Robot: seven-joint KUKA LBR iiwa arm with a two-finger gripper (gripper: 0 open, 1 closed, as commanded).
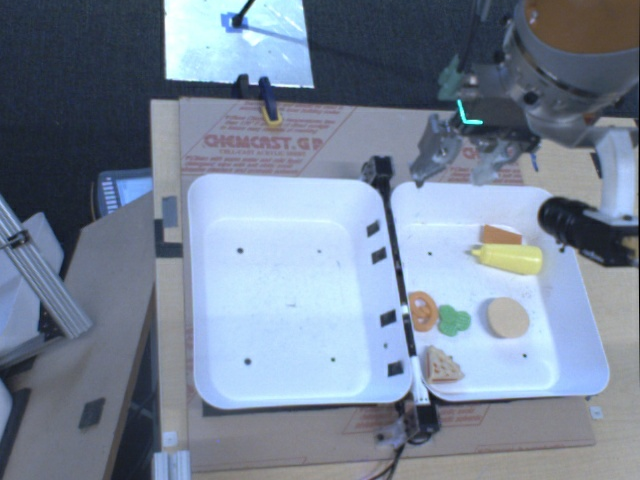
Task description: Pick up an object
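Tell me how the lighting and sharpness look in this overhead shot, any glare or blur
Camera view: the white bins are evenly lit with soft shadows; a shiny sheet beyond the bench throws bright glare; the gripper and arm look soft and slightly blurred; the small items, such as the yellow bottle, are low in detail.

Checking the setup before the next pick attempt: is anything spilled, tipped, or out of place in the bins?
Nothing stands out. The pretzel, green piece, round cookie, yellow bottle, orange piece and wedge all lie inside the right bin. The gripper hovers above its far edge.
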